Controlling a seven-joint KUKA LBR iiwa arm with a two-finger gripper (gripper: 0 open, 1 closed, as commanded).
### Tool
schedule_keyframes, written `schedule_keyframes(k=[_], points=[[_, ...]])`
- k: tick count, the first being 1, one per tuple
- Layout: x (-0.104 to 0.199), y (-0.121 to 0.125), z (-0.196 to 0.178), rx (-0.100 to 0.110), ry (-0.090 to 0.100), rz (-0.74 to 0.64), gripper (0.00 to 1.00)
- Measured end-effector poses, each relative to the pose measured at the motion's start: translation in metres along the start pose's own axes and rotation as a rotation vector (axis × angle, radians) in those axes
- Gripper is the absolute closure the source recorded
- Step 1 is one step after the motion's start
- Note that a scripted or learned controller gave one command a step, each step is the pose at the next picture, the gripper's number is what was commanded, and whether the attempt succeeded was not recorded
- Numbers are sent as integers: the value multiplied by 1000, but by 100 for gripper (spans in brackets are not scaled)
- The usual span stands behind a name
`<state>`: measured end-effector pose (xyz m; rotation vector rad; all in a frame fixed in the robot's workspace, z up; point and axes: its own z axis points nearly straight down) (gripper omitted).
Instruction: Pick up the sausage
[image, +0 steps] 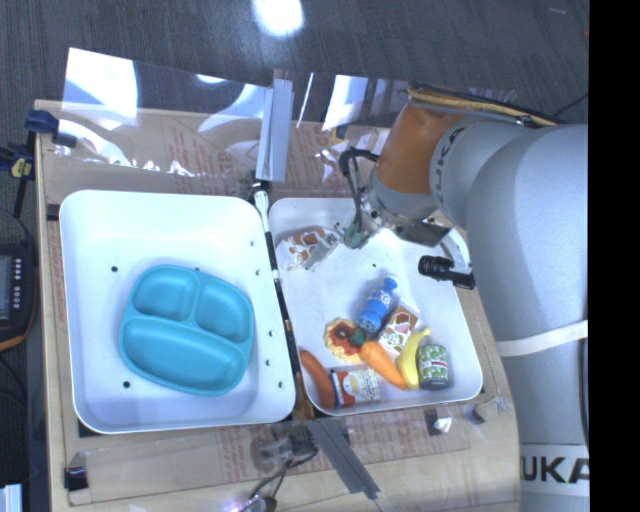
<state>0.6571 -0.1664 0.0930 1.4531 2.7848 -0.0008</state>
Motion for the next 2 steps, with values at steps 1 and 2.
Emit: schedule_keyframes(k=[1, 2], points=[[7, 5, -5, 4, -17, -110, 0], [39, -60, 1, 2, 0, -191, 0]])
